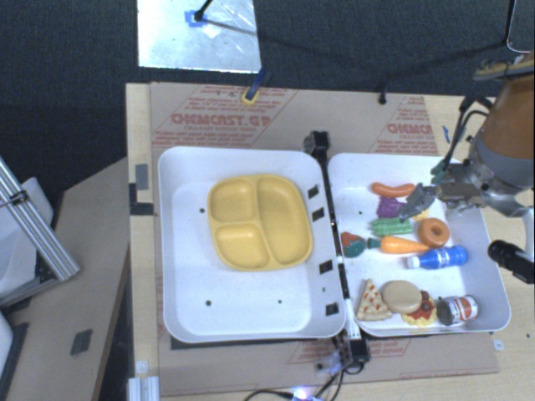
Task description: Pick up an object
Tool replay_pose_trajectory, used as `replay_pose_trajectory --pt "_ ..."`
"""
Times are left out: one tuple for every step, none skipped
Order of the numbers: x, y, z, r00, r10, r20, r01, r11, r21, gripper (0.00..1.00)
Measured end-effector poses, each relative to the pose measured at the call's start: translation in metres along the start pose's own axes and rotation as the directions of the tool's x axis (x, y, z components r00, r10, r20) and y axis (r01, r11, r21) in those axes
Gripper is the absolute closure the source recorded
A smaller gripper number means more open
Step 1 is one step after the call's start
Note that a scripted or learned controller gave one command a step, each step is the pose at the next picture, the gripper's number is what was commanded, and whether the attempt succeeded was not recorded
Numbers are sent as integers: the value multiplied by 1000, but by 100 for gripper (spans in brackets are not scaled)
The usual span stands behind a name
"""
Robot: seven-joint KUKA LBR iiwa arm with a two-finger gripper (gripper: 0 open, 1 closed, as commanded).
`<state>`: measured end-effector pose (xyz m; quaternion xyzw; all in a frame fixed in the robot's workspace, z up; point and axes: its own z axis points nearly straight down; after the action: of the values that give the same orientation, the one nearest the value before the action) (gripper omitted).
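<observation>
Gripper (420,200) sits low over the upper part of the right bin (500,295), fingers pointing left toward the toy food. Whether the fingers are apart or closed cannot be told; they blur against the items below. Nothing visibly between them, so no grasp recorded.

Nearest candidates: green piece (391,225) and purple piece (389,206), just beside the fingertips; orange sausage (393,190) just above; donut (434,231) just to the right. Further down: carrot (399,245), blue bottle (437,259), pizza slice (373,300), burger (402,296), small can (457,309). All appear to rest on the bin floor.

Left bin (180,224) holds a yellow divided plate (257,222), well apart from the arm.

Judgement: approach done, pick not yet made. Closing on an item and lifting remain.
</observation>
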<state>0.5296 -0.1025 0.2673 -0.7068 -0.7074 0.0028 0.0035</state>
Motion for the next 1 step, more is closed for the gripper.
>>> replay_pose_trajectory --pt "0 2 -5 1000 -2 1 2 1000 -10 0"
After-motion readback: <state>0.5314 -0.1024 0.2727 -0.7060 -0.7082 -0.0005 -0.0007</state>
